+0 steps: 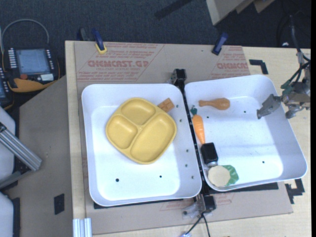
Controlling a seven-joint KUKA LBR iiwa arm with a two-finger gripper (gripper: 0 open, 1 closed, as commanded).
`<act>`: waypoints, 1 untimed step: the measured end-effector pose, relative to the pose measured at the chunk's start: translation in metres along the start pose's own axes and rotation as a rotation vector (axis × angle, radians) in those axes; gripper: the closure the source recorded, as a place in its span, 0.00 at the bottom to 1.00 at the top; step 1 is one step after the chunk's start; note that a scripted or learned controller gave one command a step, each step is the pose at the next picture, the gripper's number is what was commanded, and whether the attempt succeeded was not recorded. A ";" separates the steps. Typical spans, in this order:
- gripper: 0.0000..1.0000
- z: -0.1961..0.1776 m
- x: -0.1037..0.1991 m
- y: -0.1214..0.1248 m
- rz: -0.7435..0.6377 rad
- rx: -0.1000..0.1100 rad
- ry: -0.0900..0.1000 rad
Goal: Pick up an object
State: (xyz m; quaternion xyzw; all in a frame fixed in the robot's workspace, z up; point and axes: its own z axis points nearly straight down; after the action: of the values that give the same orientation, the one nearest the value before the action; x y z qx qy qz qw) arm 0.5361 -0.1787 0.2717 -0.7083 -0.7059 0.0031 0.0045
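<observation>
Dark carpet floor (pixel 123 14); cardboard-topped bench (pixel 148 58); pendant (pixel 30 65) at left.

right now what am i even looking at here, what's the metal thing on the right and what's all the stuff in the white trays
One camera looks down at a slant on a bench with two shallow white bins. The metal thing is a robot arm's gripper, hovering over the right bin with nothing between its fingers. That bin holds a toy drumstick, a carrot, a small black block and a pale round piece with a green edge. The left bin holds a yellow divided plate with a small brown piece at its edge.
</observation>
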 end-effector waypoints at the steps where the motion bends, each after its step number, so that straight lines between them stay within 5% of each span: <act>1: 0.00 -0.006 0.000 0.002 -0.004 -0.011 -0.003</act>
State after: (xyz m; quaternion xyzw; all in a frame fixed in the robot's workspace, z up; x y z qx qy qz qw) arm 0.5382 -0.1783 0.2776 -0.7071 -0.7071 0.0001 -0.0006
